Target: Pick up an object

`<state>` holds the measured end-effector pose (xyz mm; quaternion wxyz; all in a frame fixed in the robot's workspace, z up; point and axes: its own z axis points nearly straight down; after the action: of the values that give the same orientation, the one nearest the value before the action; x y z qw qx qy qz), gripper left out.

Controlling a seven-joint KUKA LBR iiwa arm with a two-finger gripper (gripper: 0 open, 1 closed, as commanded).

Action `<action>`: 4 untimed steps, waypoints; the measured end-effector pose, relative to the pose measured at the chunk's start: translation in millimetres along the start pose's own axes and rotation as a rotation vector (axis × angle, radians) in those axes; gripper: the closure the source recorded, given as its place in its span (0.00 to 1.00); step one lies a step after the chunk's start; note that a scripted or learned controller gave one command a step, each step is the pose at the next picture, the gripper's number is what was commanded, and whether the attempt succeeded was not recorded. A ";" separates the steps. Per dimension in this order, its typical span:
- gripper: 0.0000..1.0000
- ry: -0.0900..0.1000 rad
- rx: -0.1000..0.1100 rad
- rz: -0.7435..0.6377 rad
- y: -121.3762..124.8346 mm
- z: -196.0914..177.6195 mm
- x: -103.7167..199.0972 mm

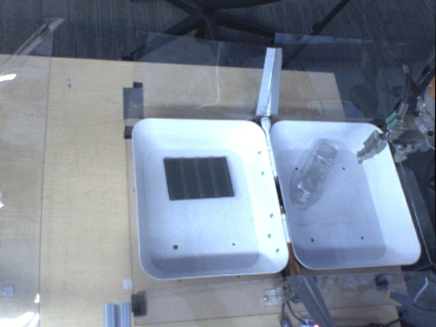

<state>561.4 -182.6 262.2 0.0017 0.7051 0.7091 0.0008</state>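
Observation:
A clear plastic bottle [312,172] lies on its side in the right bin [354,244], slanting from upper right to lower left. A dark grey ribbed rectangular pad [198,178] lies flat in the left bin [204,251]. My gripper [381,145] hovers over the right bin's upper right corner, to the right of the bottle and apart from it. Nothing shows between its fingers.
A metal divider bar [270,80] rises from between the bins toward the back. The wooden bench [68,182] extends to the left. Cables and clamps [300,298] sit along the front edge. An office chair base [204,5] stands beyond the bench.

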 end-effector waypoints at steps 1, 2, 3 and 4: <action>0.00 0.001 -0.006 -0.018 -31.0 143.3 68.9; 0.00 0.000 -0.010 -0.101 32.8 173.1 56.3; 0.00 0.000 -0.003 -0.165 25.4 164.3 30.5; 0.00 0.014 0.086 -0.149 75.8 176.3 40.9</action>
<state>637.6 -141.5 86.1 -0.0334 0.6496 0.7591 -0.0248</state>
